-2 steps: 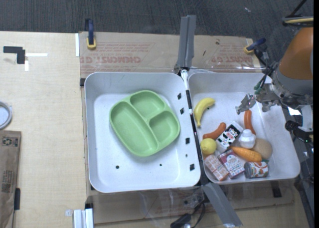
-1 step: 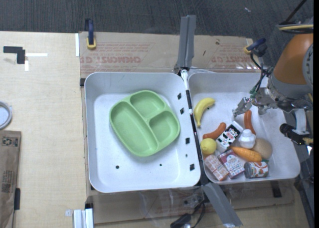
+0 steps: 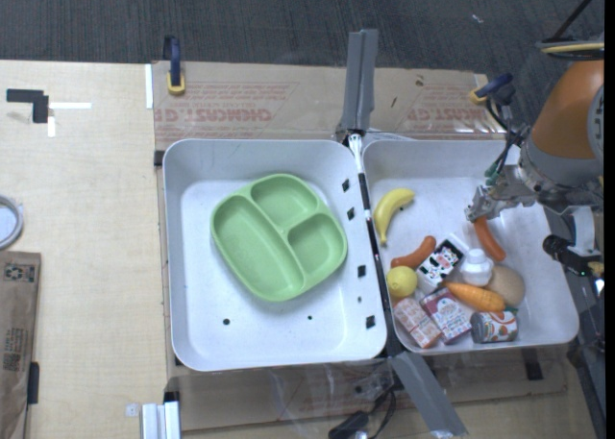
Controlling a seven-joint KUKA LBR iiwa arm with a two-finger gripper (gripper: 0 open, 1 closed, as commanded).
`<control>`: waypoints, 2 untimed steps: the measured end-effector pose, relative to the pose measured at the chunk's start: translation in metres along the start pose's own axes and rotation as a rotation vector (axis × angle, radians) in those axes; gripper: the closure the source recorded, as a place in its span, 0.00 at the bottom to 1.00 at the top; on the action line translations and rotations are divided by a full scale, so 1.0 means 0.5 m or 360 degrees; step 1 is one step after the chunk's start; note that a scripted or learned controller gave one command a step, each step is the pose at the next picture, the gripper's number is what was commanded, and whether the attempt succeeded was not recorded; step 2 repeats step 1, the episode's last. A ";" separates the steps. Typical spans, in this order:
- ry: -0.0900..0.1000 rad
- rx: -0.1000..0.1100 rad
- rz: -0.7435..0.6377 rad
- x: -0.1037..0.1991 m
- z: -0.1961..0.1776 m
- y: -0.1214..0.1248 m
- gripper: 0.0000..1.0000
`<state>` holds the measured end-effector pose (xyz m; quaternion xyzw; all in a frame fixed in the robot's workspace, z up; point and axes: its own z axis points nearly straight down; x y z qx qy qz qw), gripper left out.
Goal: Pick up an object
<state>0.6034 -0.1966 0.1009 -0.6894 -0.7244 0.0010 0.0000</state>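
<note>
- The grey arm with its orange band (image 3: 567,110) reaches in from the right, its metal two-finger gripper (image 3: 485,208) low over the right shallow white plastic bin (image 3: 437,163); whether the pincer is open or closed cannot be told.
- Just below the gripper lies a small smooth orange-red sausage-shaped toy (image 3: 488,239).
- Near it sit a curved yellow plastic banana (image 3: 391,208), a tapered orange carrot (image 3: 475,296) and a round yellow lemon (image 3: 402,280).
- The left white bin (image 3: 192,331) holds a glossy light-green three-compartment plate (image 3: 279,235).
</note>
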 end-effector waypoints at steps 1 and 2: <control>0.0000 -0.0001 0.0227 0.058 -0.197 0.027 1.00; 0.0000 -0.0001 0.0227 0.058 -0.197 0.027 1.00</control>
